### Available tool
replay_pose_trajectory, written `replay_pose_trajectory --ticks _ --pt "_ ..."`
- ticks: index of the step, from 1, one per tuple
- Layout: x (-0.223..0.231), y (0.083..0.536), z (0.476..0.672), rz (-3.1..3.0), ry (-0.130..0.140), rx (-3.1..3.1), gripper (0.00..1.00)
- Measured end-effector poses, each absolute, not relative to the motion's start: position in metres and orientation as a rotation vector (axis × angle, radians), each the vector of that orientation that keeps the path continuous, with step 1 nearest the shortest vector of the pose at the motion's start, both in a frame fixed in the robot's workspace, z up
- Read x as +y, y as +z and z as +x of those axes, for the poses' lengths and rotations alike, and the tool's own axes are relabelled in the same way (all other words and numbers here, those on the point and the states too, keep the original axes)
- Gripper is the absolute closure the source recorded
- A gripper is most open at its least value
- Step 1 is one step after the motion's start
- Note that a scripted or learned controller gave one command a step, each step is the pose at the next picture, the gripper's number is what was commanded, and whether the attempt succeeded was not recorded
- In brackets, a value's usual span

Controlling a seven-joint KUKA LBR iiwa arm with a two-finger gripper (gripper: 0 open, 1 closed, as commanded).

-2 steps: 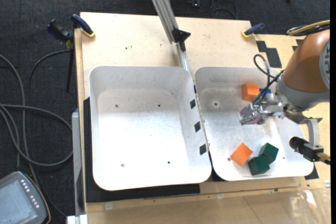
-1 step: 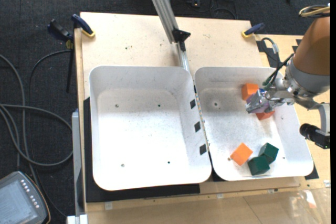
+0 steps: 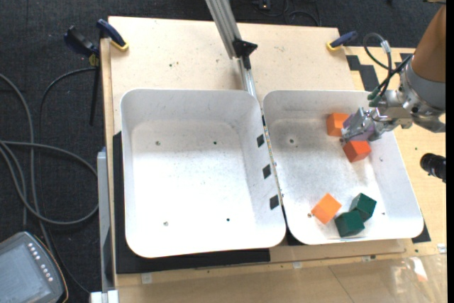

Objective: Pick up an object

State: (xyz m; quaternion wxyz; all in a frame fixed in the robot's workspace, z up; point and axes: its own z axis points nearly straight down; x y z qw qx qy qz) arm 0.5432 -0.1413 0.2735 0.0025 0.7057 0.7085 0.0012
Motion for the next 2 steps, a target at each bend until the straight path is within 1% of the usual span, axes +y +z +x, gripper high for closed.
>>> replay_pose_trajectory --ticks 1,2 --pt "-0.089 0.276 0.531 2.214 0.001 2.232 1.0" --pt "-0.033 0.257 0.523 2.215 -0.001 2.233 1.0"
